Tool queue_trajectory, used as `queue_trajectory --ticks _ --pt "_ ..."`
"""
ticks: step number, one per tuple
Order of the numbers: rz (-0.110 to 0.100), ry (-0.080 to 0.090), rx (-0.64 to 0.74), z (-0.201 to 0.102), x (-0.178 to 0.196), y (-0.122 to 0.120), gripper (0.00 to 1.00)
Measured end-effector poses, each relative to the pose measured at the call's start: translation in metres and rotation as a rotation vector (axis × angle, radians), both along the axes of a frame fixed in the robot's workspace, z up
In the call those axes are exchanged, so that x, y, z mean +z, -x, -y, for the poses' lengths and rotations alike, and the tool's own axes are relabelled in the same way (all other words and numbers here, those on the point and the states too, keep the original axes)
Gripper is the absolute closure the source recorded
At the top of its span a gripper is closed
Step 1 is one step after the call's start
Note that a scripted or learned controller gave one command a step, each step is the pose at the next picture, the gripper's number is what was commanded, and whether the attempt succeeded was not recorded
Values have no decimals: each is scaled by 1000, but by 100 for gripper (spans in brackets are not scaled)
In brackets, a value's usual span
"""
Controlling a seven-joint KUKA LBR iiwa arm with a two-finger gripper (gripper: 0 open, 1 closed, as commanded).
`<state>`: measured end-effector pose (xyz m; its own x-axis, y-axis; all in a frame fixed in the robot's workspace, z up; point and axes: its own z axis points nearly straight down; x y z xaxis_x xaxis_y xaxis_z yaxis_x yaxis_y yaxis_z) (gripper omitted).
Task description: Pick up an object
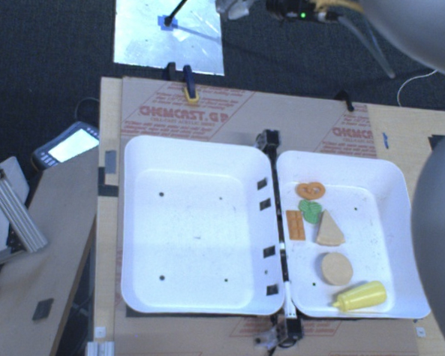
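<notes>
We see two white bins side by side on the table (212, 105). The left bin (189, 232) has only bare floor showing. The right bin (387, 183) holds a small cluster: an orange pretzel (310, 190) at the top, a green piece (310, 210) just below it, an orange bar (295, 225) to its left, a tan wedge (329, 230), a round tan cookie (336, 268) and a yellow bottle (361, 295) lying near the front. The gripper (235, 3) sits high at the top edge, well away from the bins; we cannot tell how it is set.

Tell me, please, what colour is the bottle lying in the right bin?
Yellow bottle, seen in the camera view.
</notes>
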<state>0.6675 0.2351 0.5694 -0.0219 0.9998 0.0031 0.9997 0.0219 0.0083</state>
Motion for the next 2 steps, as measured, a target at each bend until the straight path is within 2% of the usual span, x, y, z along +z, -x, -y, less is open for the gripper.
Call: queue_trajectory --ticks 1,2 --pt "-1 0 1 0 0 0 0" --pt "1 -1 5 0 11 0 100"
